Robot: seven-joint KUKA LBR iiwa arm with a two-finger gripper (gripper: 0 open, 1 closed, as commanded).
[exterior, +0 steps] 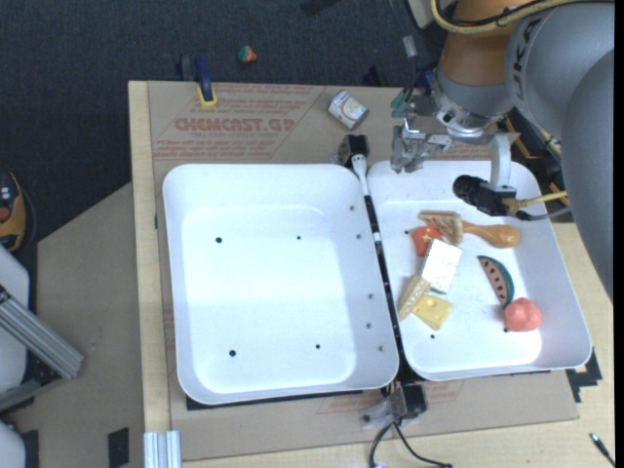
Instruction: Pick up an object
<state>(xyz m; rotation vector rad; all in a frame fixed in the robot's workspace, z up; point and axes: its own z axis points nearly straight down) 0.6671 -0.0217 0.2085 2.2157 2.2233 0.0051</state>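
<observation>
White block [441,264] below my claw [409,159], apart, among clutter in right bin [556,261]: wooden spoon [483,229], watermelon slice [496,279], pink ball [523,314]. Claw hangs over bin's far corner, nothing between prongs; open or shut, cannot tell.

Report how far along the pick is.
Done: nothing lifted yet; the watermelon slice, pink ball, white block and wooden spoon lie in the right bin. In hand: the gripper hovers at that bin's far edge. Left: descend, grasp, lift.
</observation>
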